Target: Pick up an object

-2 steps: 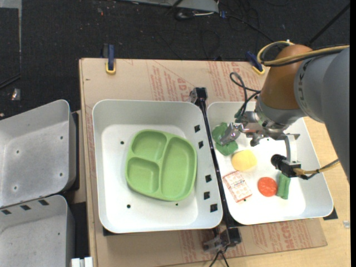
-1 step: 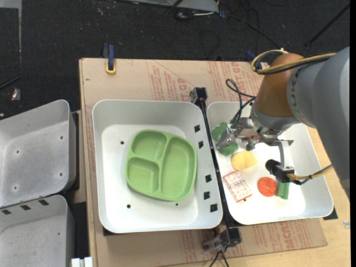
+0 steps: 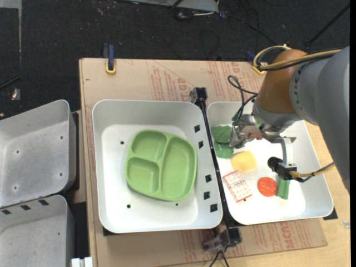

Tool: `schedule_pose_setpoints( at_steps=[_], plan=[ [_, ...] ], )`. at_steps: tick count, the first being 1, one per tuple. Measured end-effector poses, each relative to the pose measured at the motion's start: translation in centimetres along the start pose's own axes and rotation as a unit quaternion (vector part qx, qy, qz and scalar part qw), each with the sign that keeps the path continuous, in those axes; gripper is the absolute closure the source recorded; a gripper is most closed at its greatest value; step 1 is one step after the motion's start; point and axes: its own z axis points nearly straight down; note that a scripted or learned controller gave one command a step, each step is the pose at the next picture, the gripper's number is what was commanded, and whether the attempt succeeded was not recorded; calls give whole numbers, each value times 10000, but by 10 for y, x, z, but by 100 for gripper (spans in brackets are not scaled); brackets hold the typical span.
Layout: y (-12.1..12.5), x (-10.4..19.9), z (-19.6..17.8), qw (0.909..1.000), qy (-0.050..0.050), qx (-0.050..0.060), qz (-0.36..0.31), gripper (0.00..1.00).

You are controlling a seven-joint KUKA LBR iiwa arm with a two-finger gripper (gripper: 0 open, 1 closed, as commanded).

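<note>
1. The gripper (image 3: pixel 240 133) hangs low in the right bin (image 3: pixel 317 204), near the wall this bin shares with its neighbour and in its far half. Whether it is open or shut I cannot tell, since the wrist covers it from above.
2. 1 green lump (image 3: pixel 223 143) lies just beside the gripper, against that shared wall. Whether the 2 touch cannot be told.
3. 1 yellow lump (image 3: pixel 243 161) sits near the bin's middle, just on the near side of the gripper and close to the green lump.
4. 1 red-and-white packet (image 3: pixel 237 185) lies flat toward the bin's near corner on the shared-wall side, just nearer than the yellow lump.
5. 1 red ball (image 3: pixel 267 186) rests beside the packet, toward the bin's outer wall, with 1 small dark green piece (image 3: pixel 284 190) touching its outer side.
6. That makes 5 loose things in this bin, any of them a candidate for the pick.
7. The arm (image 3: pixel 322 88), grey with 1 orange band, comes in over the bin's far outer corner.
8. The left bin (image 3: pixel 111 121) holds 1 green tray (image 3: pixel 162 164) with 3 compartments, lying flat at its middle.
9. The 2 bins stand side by side on 1 brown board (image 3: pixel 167 74), with 1 clamp (image 3: pixel 110 58) at the board's far left corner.
</note>
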Motion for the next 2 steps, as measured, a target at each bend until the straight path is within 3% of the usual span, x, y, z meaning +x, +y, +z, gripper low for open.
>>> schedule_pose_setpoints(
  at_steps=[2],
  plan=[
    [3, -1, -107, 10000, -4, -26, -22, 100]
  ],
)
